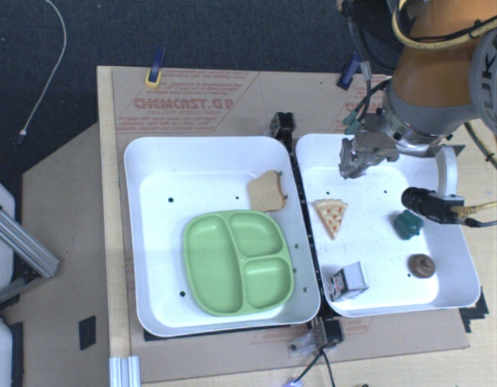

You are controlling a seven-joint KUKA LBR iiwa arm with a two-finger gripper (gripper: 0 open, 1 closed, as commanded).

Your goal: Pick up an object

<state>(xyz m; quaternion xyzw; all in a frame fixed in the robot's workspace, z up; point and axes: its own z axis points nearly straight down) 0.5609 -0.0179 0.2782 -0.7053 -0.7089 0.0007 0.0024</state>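
The arm (442,71) has an orange band, grey casing, looped yellow and black cables, and a grey metal gripper (353,168).

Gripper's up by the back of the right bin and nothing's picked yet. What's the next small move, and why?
Probably ease the gripper toward the bin's front and down over the pizza slice. The slice looks like the nearest object to it, lying flat in the right bin apart from the teal piece, the brown donut and the small box, so the approach looks unobstructed.

The two bins (144,184) look like smooth, shiny white plastic. The green plate (236,262) is smooth plastic, less shiny. The board (192,95) under them looks like dull brown cardboard.
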